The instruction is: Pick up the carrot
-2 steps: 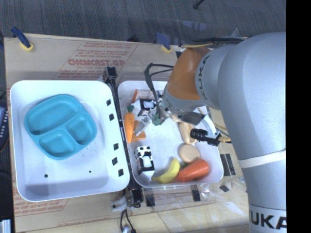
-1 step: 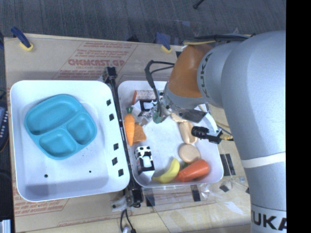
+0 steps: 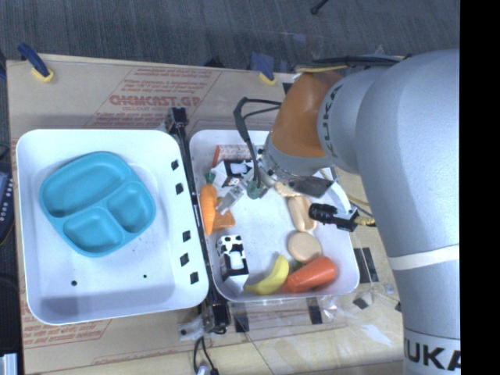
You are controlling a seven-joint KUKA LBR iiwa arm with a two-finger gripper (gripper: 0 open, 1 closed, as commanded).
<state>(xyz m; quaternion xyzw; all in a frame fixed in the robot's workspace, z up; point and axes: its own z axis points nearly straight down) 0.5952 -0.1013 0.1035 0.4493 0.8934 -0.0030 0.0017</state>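
left bin (image 3: 31, 209): blue tray (image 3: 98, 201) | right bin (image 3: 348, 268): banana (image 3: 268, 277), tomato (image 3: 314, 273)

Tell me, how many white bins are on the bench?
2. The left bin holds a blue plate; the right bin, beside it, holds the toy food under the arm.

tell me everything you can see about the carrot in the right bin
The carrot is a small orange toy, smooth and plastic-looking, long and tapered. It lies flat, running roughly front to back, against the left wall of the right bin, next to the divider between the two bins. An orange wedge-shaped piece sits against its right side. The gripper is just to its right, fingertips close to it; I cannot tell whether they touch it.
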